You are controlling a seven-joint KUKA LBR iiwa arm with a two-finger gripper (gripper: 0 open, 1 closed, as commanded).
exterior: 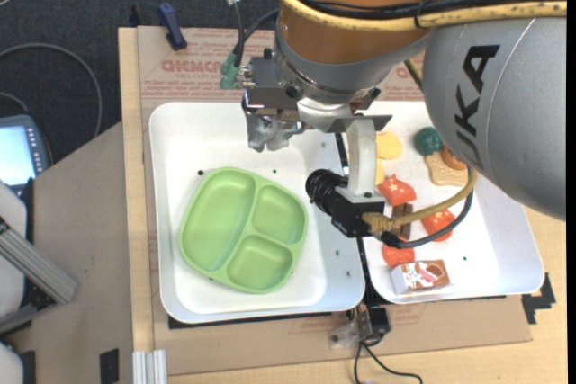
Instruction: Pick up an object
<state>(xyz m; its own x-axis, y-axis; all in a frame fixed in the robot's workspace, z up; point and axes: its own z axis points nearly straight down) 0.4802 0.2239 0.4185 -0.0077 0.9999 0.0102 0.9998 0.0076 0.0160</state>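
You are looking down past the big grey arm (504, 94) with its orange band, which reaches in from the right and covers the far part of the right bin (517, 270). Its jaws hang over the far end of the left bin (166, 193), above bare white floor just beyond the far edge of the green plate (243, 229). From this angle you cannot tell whether the jaws are open or closed. The plate has 3 compartments and lies flat in the middle of the left bin, apart from the jaws. The other things you could pick lie in the right bin. A yellow piece (389, 146) sits next to a teal piece (428, 140), with a tan piece (445, 168) just in front of the teal one. Nearer to you are an orange-red piece (396, 191) and a second red piece (438, 222), both partly crossed by the robot's cable. A small brown, white and red packet (423, 274) lies near the front rim, touching or just beside a small orange piece (399, 254). Both bins rest side by side on a brown surface (193, 58) with red printing, and a blue clip (171, 24) sits at its far left corner.
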